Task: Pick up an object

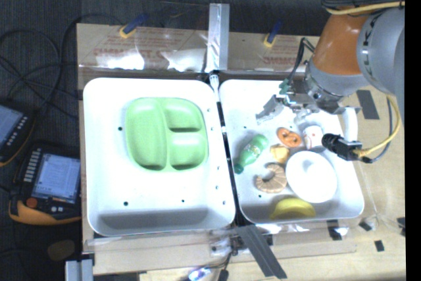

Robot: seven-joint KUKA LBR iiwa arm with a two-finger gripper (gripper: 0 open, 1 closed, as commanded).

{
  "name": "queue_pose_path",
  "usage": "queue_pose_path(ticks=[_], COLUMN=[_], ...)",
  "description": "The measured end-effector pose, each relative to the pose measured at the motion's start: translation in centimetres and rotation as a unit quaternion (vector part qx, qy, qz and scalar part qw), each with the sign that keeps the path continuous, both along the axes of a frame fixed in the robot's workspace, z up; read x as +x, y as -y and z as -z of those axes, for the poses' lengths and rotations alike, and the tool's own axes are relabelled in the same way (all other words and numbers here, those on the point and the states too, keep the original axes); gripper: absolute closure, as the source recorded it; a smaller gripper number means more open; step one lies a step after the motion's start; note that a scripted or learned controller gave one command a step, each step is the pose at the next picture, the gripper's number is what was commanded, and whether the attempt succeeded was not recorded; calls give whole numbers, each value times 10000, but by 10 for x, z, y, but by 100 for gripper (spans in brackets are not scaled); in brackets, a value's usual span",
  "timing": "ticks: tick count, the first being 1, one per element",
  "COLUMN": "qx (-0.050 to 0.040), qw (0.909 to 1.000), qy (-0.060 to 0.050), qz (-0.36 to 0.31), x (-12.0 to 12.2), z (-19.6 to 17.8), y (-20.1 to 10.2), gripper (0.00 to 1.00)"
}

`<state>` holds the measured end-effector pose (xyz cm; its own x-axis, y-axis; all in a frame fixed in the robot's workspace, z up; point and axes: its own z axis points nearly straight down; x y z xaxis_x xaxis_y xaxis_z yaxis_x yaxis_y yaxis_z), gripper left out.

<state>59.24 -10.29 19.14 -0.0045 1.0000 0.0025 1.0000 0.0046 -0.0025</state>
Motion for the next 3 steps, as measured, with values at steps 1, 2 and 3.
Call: queue_pose_path(ticks=[1,2,3], qx=[-38,40,-26], qw=[9961,9957,9831], qy=[152,156,221], qz=[-866,-911,-1818], x=[-49,7,-30], z=[76,91,91], y=[11,83,86], gripper=[0,0,0])
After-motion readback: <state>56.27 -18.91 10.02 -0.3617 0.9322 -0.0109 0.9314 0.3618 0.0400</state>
